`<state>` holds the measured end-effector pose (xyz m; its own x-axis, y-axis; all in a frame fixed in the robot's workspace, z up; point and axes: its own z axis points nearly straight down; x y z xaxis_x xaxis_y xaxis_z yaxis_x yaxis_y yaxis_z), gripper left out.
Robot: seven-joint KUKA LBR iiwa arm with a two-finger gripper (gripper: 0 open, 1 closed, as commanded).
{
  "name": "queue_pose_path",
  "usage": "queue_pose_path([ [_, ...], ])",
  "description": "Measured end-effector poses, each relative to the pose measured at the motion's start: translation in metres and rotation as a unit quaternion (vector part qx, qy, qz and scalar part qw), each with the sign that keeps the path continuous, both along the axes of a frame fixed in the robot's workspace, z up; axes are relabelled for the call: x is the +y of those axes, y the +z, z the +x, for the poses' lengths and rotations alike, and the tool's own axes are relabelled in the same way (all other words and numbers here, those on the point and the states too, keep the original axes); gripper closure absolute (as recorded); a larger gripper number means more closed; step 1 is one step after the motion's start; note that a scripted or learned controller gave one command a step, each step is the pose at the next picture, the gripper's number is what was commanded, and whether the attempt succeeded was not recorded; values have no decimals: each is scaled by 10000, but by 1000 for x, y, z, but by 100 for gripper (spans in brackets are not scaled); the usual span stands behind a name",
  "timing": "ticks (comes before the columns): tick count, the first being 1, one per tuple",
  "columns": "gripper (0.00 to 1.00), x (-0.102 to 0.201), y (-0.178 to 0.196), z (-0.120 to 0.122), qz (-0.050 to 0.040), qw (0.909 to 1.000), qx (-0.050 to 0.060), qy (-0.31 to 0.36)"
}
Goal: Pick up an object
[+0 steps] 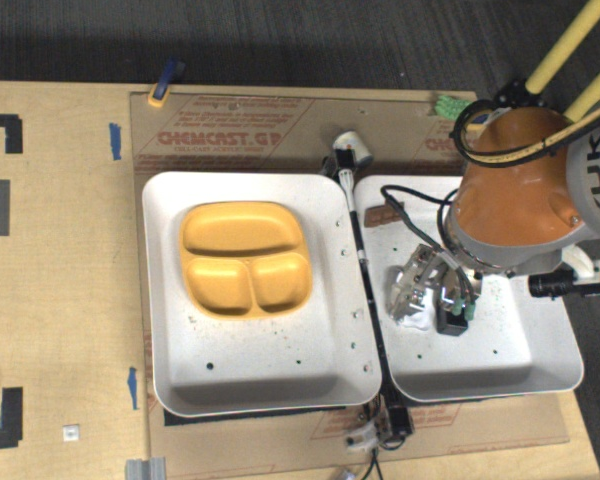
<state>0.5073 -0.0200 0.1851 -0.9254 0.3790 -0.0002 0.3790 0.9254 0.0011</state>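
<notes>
From my feed, the arm (515, 183) sits closest to the lens, hanging over the right bin (540, 368). Its gripper (430, 293) is down near the bin floor, and I honestly can't tell how its fingers are set. The left bin (170, 368) has a yellow tray (245, 258) with three compartments, lying flat toward the back.

- You see the arm (520, 183): a broad orange band, grey above.
- Black cables (480, 133) loop over it.
- Your gripper (428, 290) is bare metal, wired.
</notes>
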Motion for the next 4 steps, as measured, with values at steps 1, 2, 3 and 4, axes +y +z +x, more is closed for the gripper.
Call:
queue_pose_path([
  [1, 0, 0, 0, 0, -1, 10000, -2, 3],
  [2, 0, -42, 0, 81, -7, 9998, -22, 183],
  [3, 0, -86, -54, 104, -5, 10000, -12, -64],
  [4, 0, -133, -100, 106, -6, 9869, -12, 1611],
])
